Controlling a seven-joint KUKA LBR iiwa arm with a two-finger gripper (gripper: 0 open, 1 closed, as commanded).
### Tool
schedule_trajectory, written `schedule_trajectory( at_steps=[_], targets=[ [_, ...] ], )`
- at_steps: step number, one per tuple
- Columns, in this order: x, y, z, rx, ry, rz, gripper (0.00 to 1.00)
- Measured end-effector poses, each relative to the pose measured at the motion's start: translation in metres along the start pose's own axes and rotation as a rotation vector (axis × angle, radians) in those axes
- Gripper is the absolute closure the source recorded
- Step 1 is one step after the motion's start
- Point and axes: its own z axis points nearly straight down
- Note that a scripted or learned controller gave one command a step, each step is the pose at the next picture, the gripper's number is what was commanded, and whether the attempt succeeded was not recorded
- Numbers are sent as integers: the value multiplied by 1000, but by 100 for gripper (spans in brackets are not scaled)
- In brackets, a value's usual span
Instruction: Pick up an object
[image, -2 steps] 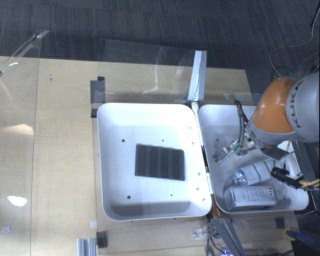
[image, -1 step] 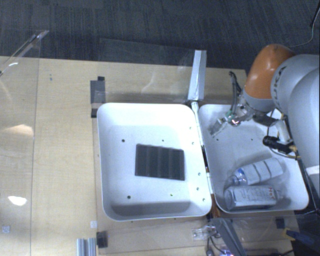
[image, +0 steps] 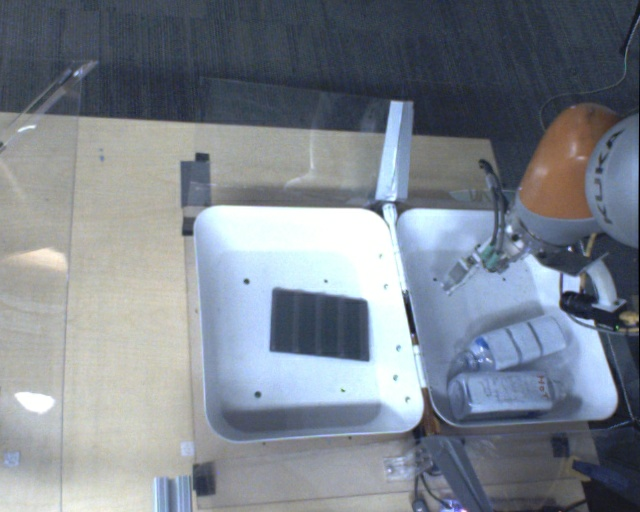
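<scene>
Plainly, the gripper (image: 462, 272) hangs spread and bare above the right bin (image: 440, 235), well apart from the bottles (image: 515, 345), so closing there risks grasping nothing.

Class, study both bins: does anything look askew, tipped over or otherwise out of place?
Nothing looks damaged or spilled. In the right bin, two clear plastic bottles lie on their sides near the front, one angled against the other. The dark ribbed mat in the left bin sits slightly crooked to the walls.

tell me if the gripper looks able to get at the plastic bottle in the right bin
Probably yes: the gripper hangs over the right bin, and the plastic bottle lies uncovered, with only a can beside it.
</scene>
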Motion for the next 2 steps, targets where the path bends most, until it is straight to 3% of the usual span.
schedule_trajectory(
  at_steps=[1,2],
  targets=[
    [17,-62,-36,0,0,-137,0],
    [34,-120,-54,1,0,-170,0]
  ],
)
